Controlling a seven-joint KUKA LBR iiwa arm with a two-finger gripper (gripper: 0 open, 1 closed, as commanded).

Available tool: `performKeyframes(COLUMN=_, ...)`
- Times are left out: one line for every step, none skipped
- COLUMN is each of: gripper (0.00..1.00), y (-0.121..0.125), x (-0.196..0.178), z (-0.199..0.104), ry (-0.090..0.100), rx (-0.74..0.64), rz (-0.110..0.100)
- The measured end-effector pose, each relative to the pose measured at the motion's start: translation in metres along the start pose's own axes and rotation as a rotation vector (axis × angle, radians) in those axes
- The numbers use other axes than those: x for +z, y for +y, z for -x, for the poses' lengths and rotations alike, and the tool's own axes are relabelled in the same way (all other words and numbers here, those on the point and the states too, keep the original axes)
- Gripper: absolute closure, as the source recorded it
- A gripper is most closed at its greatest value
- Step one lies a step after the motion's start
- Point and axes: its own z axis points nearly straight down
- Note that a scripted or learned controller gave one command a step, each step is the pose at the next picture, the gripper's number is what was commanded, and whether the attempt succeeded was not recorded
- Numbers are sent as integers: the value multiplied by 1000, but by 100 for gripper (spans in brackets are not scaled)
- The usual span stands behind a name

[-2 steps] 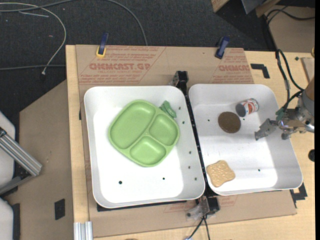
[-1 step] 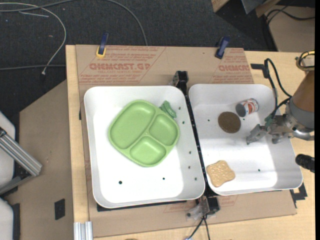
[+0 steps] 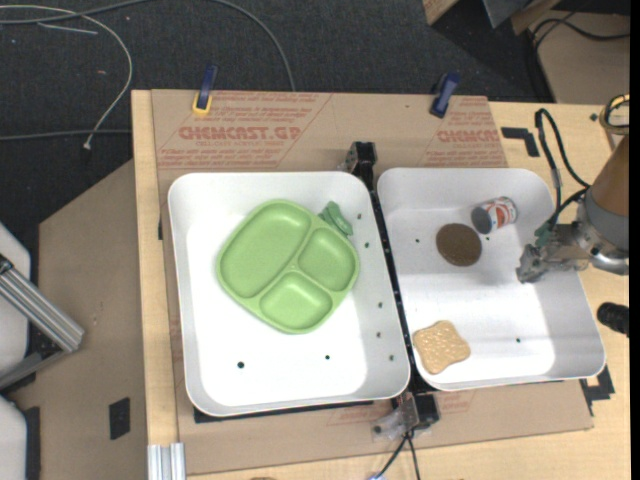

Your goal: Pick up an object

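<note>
Pincer (image 3: pixel 528 266) over right bin (image 3: pixel 560 353), finger state unclear; brown disc (image 3: pixel 459 244) near, apart.

Two shallow white bins sit side by side on a cardboard-covered bench (image 3: pixel 300 118): left bin (image 3: pixel 195 298) and right bin (image 3: pixel 560 338). Two blue clamps, one at far left (image 3: pixel 206 87) and one at far right (image 3: pixel 444 95), grip the cardboard's far edge. Cables (image 3: pixel 110 38) lie on the dark floor beyond.

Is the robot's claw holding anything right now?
Nothing shows between its fingers. The gripper sits over the right bin, apart from the brown disc, the small can and the cracker.
</note>
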Motion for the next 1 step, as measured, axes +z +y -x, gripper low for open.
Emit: performKeyframes(gripper=100, y=4, x=-64, z=-4, ry=-4, rx=-2, rz=6)
